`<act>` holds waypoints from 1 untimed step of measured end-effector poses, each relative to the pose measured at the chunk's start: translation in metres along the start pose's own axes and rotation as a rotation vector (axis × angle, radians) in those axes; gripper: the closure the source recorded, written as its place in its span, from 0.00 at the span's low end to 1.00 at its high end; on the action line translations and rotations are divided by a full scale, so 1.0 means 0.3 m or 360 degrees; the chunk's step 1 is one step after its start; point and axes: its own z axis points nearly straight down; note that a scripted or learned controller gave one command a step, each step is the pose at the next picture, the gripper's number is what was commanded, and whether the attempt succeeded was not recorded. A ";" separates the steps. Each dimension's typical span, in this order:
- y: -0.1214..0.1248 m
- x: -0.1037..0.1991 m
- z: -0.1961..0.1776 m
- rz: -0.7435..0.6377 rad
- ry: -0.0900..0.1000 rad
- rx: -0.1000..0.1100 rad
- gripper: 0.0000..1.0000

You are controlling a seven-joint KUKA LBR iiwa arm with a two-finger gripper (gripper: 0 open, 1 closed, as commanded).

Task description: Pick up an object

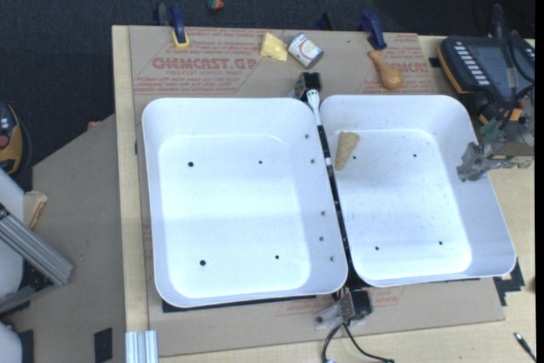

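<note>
A tan, wedge-shaped object (346, 149) lies in the right bin (442, 255), close to its left wall and toward the back. The grey gripper (478, 161) sits at the right bin's right rim, about level with the tan object and far to its right. Nothing shows in its grasp.
The left bin (170, 268) sits beside the right one. On the board behind the bins lie a yellow piece (274, 47), a small white box (304, 50), an orange-brown tool (385, 70) and a black-tipped stick (310, 89). Blue clamps (177, 21) hold the back edge. A pendant (478, 64) rests at the back right.
</note>
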 end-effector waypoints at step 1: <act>0.073 -0.225 -0.254 0.0013 -0.0018 -0.0025 1.00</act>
